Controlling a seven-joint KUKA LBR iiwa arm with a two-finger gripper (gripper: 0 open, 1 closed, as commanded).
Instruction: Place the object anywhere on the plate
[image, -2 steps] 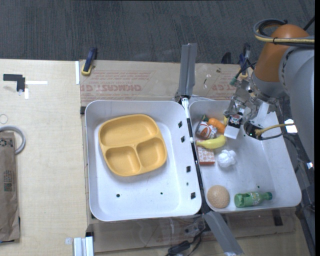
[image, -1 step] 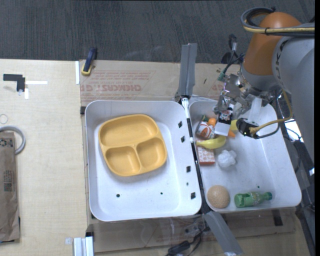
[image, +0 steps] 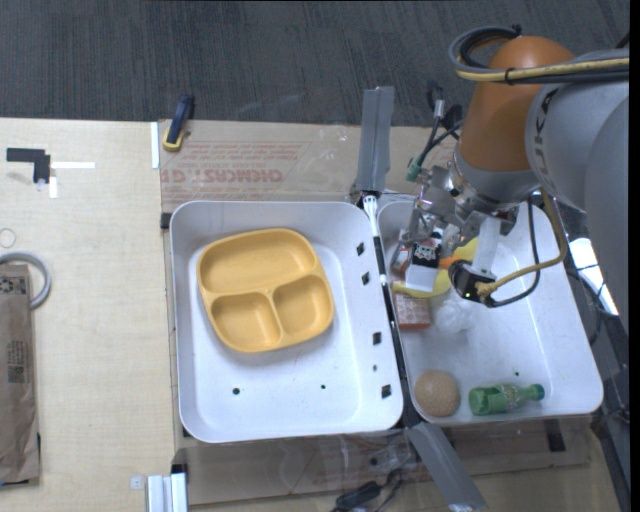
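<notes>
The pick looks in hand: the claw (image: 432, 262), fingers' state impossible to tell, sits low over a boxed object (image: 412, 305) at right-bin's left edge, needing a lift toward the yellow plate (image: 265, 290) center-left.

A single fixed camera is mounted above the bench, looking down at a slant. Its frame takes in both shallow white plastic bins (image: 200, 330) side by side at moderate range, with dark grey floor along the top edge. The grey and orange arm (image: 540, 100) enters from the right.
</notes>
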